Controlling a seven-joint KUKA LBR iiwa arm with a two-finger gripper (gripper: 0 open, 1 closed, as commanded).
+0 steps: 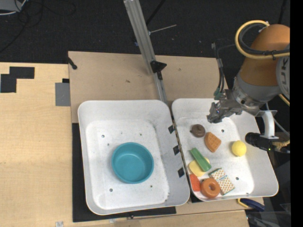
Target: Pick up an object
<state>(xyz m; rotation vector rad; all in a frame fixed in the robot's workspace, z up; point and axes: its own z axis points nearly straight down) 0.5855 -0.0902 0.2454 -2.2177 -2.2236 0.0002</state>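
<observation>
Claw [217, 114], grip state unreadable, hovers near brown round piece [198, 130]; it should descend centred, clear of orange wedge [212, 142].

Colours across the two white bins

A teal bowl [132, 162] sits in the left bin [94, 122]; the right bin [258, 174] has a brown disc [198, 130], orange wedge [212, 142], yellow ball [239, 148], green stick [200, 159], orange-red ring [209, 187] and checkered piece [222, 180].

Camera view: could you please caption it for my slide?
Gripper poised over the right bin of small objects; teal bowl sits in the left bin.
</observation>
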